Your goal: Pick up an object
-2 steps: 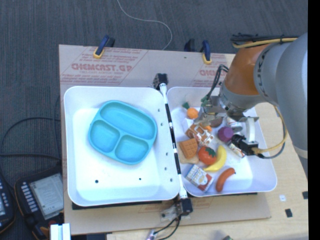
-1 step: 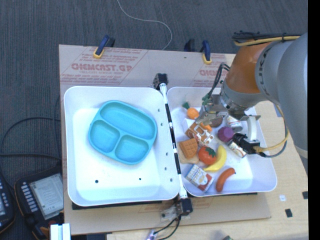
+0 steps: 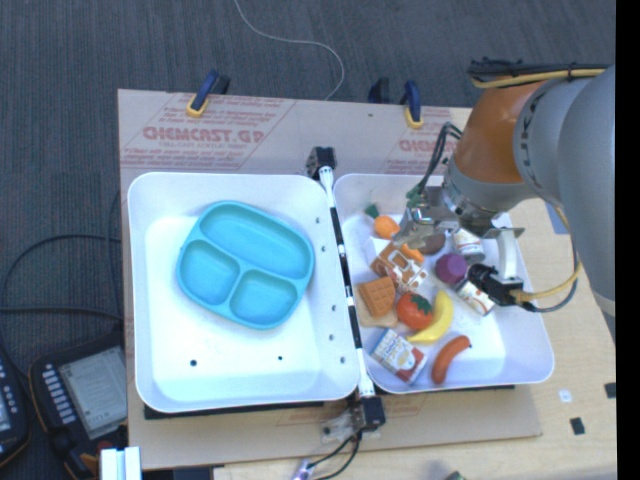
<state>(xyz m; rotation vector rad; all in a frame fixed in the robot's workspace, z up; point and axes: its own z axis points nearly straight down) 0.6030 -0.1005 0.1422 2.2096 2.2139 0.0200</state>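
**Arm low over the crowded right bin**

Two shallow white bins sit side by side on the desk (image 3: 250,133), which is a brown board printed with red lettering. The left bin (image 3: 150,268) carries a blue three-compartment plate (image 3: 245,263), lying flat a little above the bin's centre.

The right bin (image 3: 520,353) holds a heap of toy food. An orange carrot with a green top (image 3: 384,224) lies near the upper left. Below it is an orange and white toy box (image 3: 398,262), then a brown waffle (image 3: 378,296), and just beside that a red tomato (image 3: 414,310) touching a yellow banana (image 3: 437,320). A purple plum-like piece (image 3: 451,268) sits to the right of the box. Near the front edge lie a small printed carton (image 3: 396,354) and a red sausage (image 3: 450,356), close together.

The grey arm with its orange band (image 3: 500,133) reaches in from the right, and the gripper (image 3: 432,230) is down among the upper items, between the carrot and the purple piece. The wrist hardware hides the jaws, so whether they are wide, narrow or around anything cannot be told. A black and white part (image 3: 488,286) with a yellow cable hangs off the wrist toward the right.
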